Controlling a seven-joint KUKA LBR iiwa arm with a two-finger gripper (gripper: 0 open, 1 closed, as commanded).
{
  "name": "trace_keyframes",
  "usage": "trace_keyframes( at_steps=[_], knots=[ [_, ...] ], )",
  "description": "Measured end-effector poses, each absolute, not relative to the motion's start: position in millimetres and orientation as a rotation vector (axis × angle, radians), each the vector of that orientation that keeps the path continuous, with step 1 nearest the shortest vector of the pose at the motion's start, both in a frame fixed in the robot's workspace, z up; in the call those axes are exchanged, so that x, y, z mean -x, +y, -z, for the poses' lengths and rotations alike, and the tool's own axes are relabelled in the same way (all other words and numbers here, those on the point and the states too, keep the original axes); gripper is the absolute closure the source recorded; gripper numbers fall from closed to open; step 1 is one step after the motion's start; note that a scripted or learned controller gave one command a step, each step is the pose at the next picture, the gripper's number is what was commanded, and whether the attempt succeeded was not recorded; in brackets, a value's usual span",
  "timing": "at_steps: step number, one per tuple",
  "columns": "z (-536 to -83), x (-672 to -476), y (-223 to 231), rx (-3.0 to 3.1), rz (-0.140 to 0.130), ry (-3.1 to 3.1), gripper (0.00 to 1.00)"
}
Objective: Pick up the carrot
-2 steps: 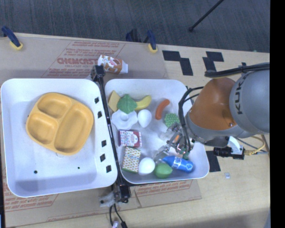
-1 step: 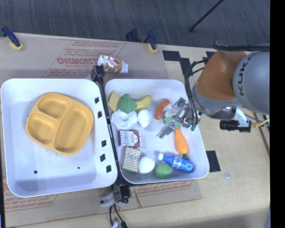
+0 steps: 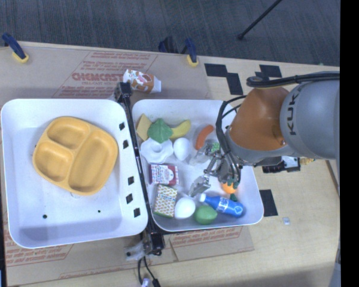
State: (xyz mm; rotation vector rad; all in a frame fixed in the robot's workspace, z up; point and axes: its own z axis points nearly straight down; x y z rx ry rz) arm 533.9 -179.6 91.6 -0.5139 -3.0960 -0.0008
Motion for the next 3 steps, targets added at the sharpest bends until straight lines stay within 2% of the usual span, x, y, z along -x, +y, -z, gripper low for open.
trace_keyframes(
  at_steps=[1, 2, 3],
  knots=[
    [-92, -489.9, -211, 0.310, 0.001, -3.123, 0.00],
    [-92, -515.2, -181, -0.213, 0.000, -3.135, 0.00],
    [-92, -521.6, -204, -0.591, -0.001, -3.088, 0.00]
  ],
)
